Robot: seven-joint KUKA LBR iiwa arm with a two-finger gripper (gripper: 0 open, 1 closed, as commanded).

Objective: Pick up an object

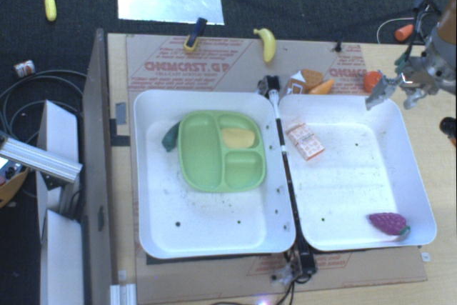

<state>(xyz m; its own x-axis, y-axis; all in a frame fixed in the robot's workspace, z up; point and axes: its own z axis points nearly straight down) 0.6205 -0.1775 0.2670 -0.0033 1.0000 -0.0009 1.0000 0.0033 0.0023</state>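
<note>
Claw spread, nothing betw fingers, hovering over top-right corner of right bin. Nearest pick we see: small carton, flat, upper-left in that bin; purple berry near bottom-right rim. We'd centre over carton, fingers across short side, descend straight

Two shallow white bins sit side by side on the desk: a left bin and a right bin. The left one holds one green divided plate, one yellow food piece in a compartment of it, and one dark green item at the plate's edge. The right one holds one small red-and-white carton and one purple berry. Beyond the bins lie one banana, one carrot and one orange-red ball. One more yellow piece lies on the dark floor.
</note>
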